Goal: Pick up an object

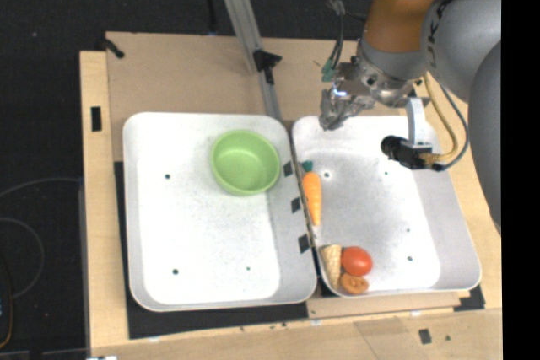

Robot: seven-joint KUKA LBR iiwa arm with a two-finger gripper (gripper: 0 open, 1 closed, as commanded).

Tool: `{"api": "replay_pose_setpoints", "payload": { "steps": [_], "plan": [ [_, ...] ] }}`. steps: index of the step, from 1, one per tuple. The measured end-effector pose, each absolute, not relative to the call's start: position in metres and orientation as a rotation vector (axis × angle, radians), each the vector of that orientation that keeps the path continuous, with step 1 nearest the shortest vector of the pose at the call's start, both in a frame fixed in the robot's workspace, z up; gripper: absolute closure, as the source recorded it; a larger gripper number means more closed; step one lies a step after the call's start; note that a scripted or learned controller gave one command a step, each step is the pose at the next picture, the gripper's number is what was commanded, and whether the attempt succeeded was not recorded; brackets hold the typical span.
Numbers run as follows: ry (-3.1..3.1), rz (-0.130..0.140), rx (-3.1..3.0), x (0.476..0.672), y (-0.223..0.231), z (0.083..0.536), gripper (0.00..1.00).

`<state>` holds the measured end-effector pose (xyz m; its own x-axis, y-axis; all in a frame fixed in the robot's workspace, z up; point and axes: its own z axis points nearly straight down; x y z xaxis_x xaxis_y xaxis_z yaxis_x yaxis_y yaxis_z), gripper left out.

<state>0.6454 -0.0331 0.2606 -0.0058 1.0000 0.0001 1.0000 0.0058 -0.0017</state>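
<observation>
Progress: nothing looks picked up yet; as far as I can see, every object lies in a bin and none hangs from the arm. I'd say the whole grab is left to do.
End effector: the end effector (334, 115) hangs over the far left corner of the right-hand shallow white bin (422, 215). Whether it is wide or narrow I cannot tell from here; it is small and dark against the bin edge. Nothing visible in it.
Nearest candidate: a long orange carrot with a green tip (311, 194), lying just toward the near side of the end effector, hard along the bin's left wall.
Further candidates: a round red tomato (357, 260), a pale wedge-shaped piece (332, 260) touching it, and a small orange-brown lump (353, 284), all huddled in the near left corner, well below the end effector.
Other bin: a light green plastic bowl (245, 162) sits in the left-hand shallow white bin (169, 249), off to the end effector's left and a little nearer.
In the way: the carrot hugs the wall where the two bins meet, which I'd guess leaves little room for a finger on that side. A slanted grey metal post (239, 8) rises just left of the end effector. A black cable fitting (405, 150) dangles to its right.
Table: tan board (186, 72) under both bins.
</observation>
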Motion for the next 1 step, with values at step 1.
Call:
{"api": "replay_pose_setpoints", "payload": {
  "steps": [1],
  "plan": [
    [-2.230, -0.003, -2.215, 0.6548, 0.0138, 0.2661, 1.00]
  ]
}}
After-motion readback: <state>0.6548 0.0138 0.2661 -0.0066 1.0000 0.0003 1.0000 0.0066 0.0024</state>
